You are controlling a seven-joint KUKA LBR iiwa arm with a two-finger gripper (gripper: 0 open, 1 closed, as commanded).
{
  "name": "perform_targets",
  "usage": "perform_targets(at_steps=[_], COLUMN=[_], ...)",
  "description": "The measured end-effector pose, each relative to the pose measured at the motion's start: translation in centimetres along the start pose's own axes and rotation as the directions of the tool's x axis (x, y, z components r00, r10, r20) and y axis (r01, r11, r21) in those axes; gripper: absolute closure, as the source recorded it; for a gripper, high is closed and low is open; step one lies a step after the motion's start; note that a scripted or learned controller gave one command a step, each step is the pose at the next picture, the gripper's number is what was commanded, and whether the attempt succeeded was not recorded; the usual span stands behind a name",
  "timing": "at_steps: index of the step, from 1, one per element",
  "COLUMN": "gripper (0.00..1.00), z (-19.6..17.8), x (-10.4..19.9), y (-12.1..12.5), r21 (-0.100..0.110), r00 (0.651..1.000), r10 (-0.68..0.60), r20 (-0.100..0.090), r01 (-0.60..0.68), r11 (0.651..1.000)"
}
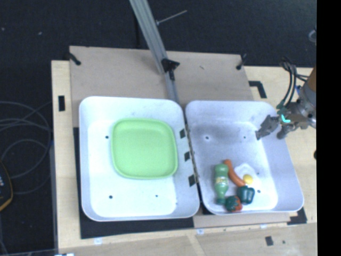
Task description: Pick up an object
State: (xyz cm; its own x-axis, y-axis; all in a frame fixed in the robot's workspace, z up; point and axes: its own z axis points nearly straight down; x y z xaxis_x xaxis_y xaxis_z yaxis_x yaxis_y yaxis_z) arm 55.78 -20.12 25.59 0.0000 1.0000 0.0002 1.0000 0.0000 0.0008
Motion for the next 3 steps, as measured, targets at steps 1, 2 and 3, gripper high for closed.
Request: perform_targets(at_steps=[1, 2, 3], gripper=[0.00, 0.00, 0.00], z=[0.0, 5.0, 9.4], x=[0.0, 0.6, -0.1], y=[0.0, -0.8, -0.9], r21=[0.000, 0.004, 0.004], r00=[1.000, 1.000, 1.000], r10=[0.000, 0.000, 0.001], r20=[0.000, 0.000, 0.000], r01=[0.000, 0.000, -0.001], r11=[1.000, 1.000, 1.000])
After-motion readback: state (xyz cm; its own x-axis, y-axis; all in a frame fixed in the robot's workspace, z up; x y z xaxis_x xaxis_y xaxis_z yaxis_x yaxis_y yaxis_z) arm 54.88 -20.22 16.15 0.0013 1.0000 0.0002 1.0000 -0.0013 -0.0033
